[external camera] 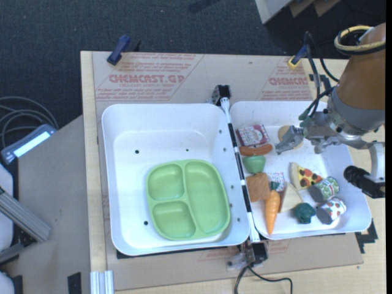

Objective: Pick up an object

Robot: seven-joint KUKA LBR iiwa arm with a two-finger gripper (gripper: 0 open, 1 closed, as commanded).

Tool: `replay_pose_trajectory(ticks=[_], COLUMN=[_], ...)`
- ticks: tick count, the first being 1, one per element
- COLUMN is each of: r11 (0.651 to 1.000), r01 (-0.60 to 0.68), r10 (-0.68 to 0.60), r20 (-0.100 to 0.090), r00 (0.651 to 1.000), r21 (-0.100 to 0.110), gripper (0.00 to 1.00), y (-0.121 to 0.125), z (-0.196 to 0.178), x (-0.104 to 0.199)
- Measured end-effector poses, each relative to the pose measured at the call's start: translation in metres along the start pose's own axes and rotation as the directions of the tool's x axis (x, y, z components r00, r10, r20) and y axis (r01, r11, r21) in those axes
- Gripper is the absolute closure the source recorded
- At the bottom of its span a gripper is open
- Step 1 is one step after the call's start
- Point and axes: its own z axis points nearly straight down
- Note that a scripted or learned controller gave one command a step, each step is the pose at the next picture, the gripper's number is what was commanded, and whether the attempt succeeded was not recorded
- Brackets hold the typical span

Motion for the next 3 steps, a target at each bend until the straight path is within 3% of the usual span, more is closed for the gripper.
replay_pose_trajectory(ticks=[1,2,3], r11=[1.000,1.000,1.000], r01=[-0.001,-0.001,0.000], r10=[0.001,0.001,0.000], r20=[-0.001,-0.001,0.001], r00=[1.000,1.000,1.000], r21=[0.003,0.002,-0.001], gripper=[0.00,0.00,0.00], y=[-0.049,-0.056,0.055], z=[0.094,0.152,0.126], x=[-0.001,-0.004,-0.045])
